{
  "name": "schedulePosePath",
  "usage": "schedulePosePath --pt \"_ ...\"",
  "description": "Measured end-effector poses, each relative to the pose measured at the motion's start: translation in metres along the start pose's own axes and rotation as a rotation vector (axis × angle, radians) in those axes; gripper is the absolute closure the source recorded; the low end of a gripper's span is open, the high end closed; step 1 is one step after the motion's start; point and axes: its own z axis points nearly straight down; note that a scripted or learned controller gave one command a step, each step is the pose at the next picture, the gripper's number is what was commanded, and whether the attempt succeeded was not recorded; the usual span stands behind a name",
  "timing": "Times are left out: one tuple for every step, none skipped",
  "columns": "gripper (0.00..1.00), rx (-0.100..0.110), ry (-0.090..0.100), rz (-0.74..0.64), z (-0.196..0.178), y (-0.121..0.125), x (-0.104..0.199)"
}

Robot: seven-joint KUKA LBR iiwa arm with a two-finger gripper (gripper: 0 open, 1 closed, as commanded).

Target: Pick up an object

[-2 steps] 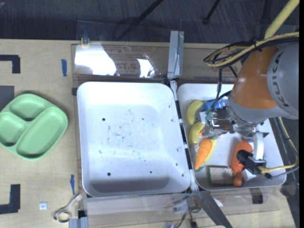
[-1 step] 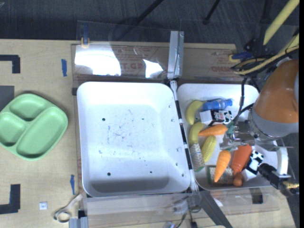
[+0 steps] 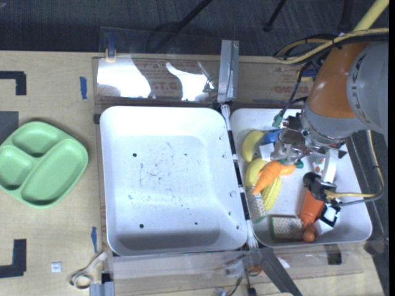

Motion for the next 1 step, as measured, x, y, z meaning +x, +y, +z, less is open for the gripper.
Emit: schedulePosePath --pt "1.00 -0.001 0.000 -0.083 -0.0689 0.0611 0.0133"
